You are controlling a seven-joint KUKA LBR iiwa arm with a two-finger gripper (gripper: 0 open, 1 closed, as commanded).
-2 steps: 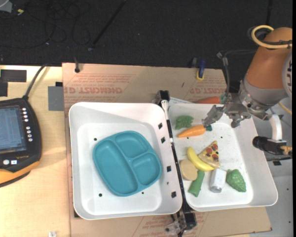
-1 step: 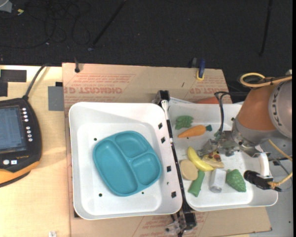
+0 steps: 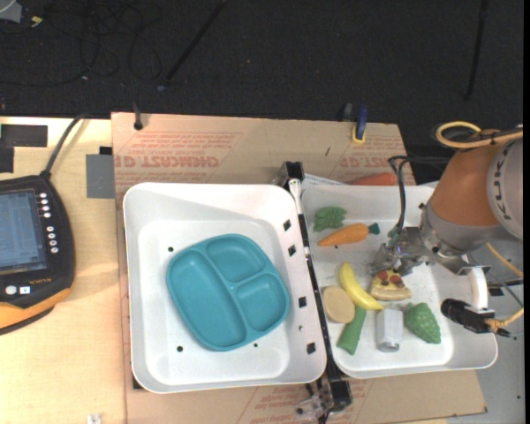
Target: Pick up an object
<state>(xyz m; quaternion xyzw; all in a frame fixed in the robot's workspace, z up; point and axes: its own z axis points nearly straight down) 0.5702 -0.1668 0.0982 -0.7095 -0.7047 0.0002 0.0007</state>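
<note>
White plastic walled the right bin (image 3: pixel 477 360); my gripper (image 3: pixel 390 263) hung low above the pizza slice (image 3: pixel 391 286), the likely pick; jaw spread I cannot tell.

My arm (image 3: pixel 503 193) is big and round. Most of it is grey, with a smooth, shiny skin. Above my wrist there is a wide orange band (image 3: pixel 459 193), shaped a bit like a bowl. Under the band my wrist turns grey again and gets thinner. My tool (image 3: pixel 396 256) is at the end. It is small and dark, made of grey and black metal bits. A thin black cable (image 3: pixel 401 197) loops up beside the orange band and runs to my tool. A yellow cable (image 3: pixel 458 131) curls in a ring near the top of my arm. A white part (image 3: pixel 478 287) and a black part (image 3: pixel 464 314) stick out below my wrist.
</note>
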